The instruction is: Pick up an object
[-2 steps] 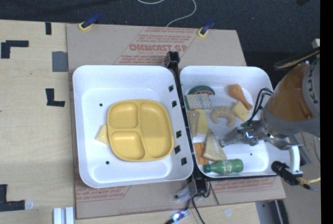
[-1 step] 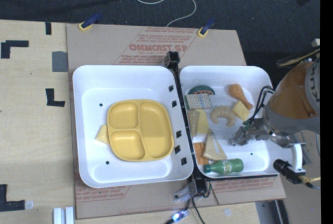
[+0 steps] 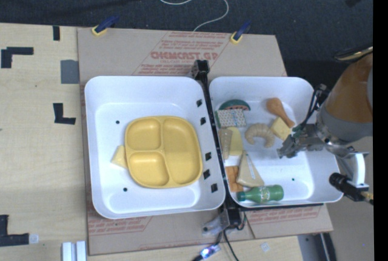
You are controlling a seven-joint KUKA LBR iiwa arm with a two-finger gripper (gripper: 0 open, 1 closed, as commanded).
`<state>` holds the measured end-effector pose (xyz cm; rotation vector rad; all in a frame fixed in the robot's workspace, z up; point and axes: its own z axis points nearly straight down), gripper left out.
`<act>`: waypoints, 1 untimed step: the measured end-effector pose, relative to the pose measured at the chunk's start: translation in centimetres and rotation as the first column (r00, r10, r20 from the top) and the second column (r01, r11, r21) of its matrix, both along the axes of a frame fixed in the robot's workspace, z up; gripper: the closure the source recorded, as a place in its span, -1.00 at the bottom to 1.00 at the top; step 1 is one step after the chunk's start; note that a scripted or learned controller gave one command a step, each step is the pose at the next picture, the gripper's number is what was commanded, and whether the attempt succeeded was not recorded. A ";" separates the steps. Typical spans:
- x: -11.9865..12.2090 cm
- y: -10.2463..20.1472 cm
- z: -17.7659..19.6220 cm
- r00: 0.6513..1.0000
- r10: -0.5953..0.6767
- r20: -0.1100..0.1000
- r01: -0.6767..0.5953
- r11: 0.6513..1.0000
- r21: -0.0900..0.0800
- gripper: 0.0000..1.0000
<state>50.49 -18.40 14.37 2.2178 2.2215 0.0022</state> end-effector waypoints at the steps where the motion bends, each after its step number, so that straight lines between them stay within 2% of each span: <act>1: 0.9 0.5 4.8 1.000 0.001 0.000 -0.001 1.000 0.000 1.00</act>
